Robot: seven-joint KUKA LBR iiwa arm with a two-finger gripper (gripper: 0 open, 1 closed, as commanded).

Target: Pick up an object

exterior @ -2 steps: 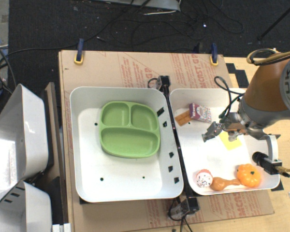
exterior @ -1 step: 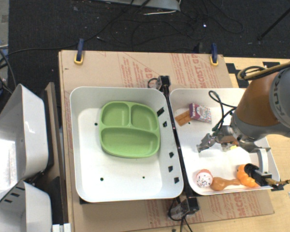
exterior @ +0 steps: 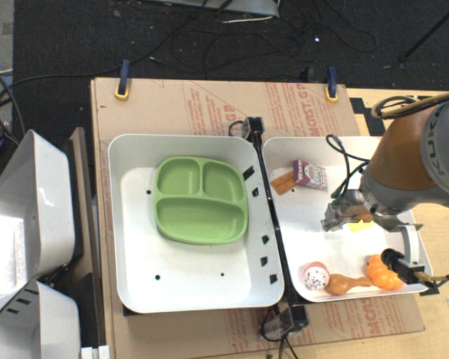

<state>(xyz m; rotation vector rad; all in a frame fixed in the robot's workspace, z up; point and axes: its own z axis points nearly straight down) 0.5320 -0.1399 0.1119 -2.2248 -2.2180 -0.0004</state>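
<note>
My gripper [exterior: 340, 217] hangs low over the middle of the right bin [exterior: 307, 223], the arm coming in from the right. A yellow object [exterior: 357, 226] peeks out just under and to the right of it. A purple carton [exterior: 310, 174] and a small brown block [exterior: 282, 183] lie at the bin's far left. Along the near edge sit a white and pink speckled ball [exterior: 315, 277], a tan gourd-shaped piece [exterior: 346, 281] and an orange toy [exterior: 383, 273].
The left bin [exterior: 135, 275] holds a green divided plate [exterior: 201, 200]. A black divider with clips [exterior: 267, 200] runs between the bins. White containers [exterior: 26, 215] stand off the bench's left side. Two clamps [exterior: 122, 88] hold the board's far edge.
</note>
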